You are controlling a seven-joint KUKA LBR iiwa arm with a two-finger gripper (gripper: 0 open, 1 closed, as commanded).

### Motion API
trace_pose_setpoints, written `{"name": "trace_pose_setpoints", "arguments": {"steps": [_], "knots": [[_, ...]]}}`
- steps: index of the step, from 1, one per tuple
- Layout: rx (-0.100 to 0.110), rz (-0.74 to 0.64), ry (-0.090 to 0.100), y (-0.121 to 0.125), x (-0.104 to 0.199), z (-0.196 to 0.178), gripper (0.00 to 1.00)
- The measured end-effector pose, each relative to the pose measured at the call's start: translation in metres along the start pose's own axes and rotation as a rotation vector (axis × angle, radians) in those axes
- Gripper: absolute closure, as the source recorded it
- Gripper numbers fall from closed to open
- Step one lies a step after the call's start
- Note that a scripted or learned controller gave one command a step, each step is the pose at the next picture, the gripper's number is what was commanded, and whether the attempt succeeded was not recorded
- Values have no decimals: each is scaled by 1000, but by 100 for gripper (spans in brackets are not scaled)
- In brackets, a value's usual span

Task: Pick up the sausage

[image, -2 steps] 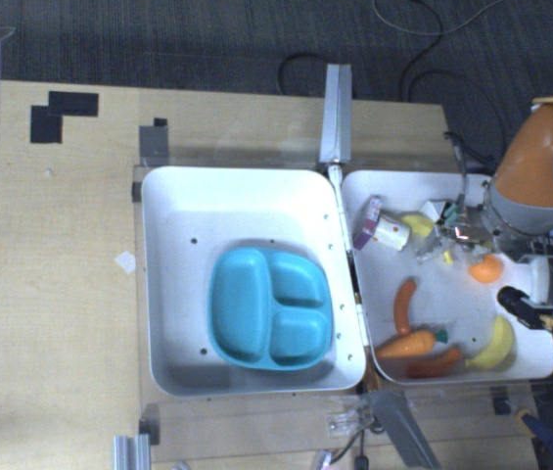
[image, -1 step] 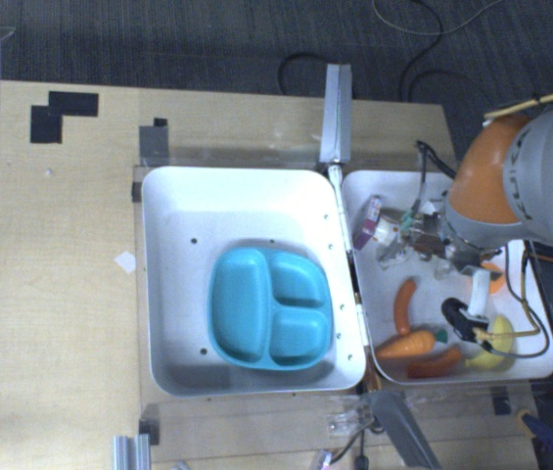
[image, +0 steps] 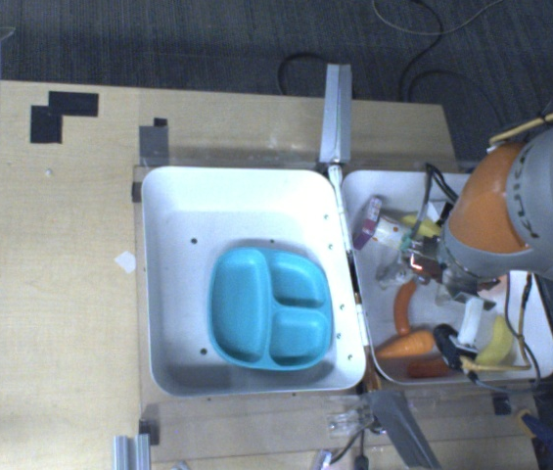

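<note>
No readable txt, labels, brands or nos. showing anywhere. The bottle (image: 372, 225) lying in the right bin (image: 547, 346) is carrying a purple label, but its print is blurring out, too small to make out. Black tape patches (image: 61, 114) are sitting on the bench (image: 51, 292) at far left; they're plain shapes w/ no lettering.

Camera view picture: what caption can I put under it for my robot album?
Robot claw reaching toward the sausage in the right bin.
</note>
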State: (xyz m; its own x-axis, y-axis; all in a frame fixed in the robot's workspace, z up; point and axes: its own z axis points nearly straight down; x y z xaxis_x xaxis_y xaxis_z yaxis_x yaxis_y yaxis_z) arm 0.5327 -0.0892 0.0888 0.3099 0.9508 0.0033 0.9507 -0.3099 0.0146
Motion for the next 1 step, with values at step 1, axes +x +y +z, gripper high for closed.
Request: {"name": "trace_pose_setpoints", "arguments": {"steps": [1], "knots": [[-1, -1, 2, 1, 2, -9, 100]]}}
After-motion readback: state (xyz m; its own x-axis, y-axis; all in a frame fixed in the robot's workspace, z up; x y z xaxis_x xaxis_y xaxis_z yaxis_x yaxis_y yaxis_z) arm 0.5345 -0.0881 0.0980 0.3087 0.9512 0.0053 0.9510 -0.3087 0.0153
